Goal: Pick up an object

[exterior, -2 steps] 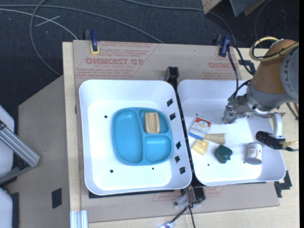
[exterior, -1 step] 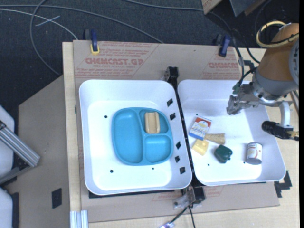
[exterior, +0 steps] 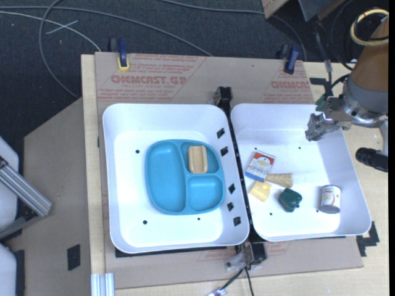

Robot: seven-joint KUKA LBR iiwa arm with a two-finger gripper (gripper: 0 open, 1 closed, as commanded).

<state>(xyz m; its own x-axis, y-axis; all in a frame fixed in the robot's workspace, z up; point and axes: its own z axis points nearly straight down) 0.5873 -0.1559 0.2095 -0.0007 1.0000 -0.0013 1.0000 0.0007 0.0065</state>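
Observation:
In the right bin (exterior: 290, 119) lie a small red and white box (exterior: 260, 166), a beige wedge (exterior: 281, 179), a pale yellow block (exterior: 260, 192), a dark green lump (exterior: 289, 198) and a white can with a red label (exterior: 329, 198). The left bin (exterior: 123, 128) holds a blue divided plate (exterior: 184, 176) with a tan bread-like piece (exterior: 197, 159) in its upper right compartment. My gripper (exterior: 316, 130) hangs over the right bin's far right part, well above and to the right of the loose objects. Nothing shows between its fingers.
A black divider with clips (exterior: 229, 159) runs between the two bins. Blue clamps (exterior: 123, 59) hold the cardboard base at the back. The arm's orange band (exterior: 373, 73) rises at the right edge. Cables trail over the dark floor behind the bench.

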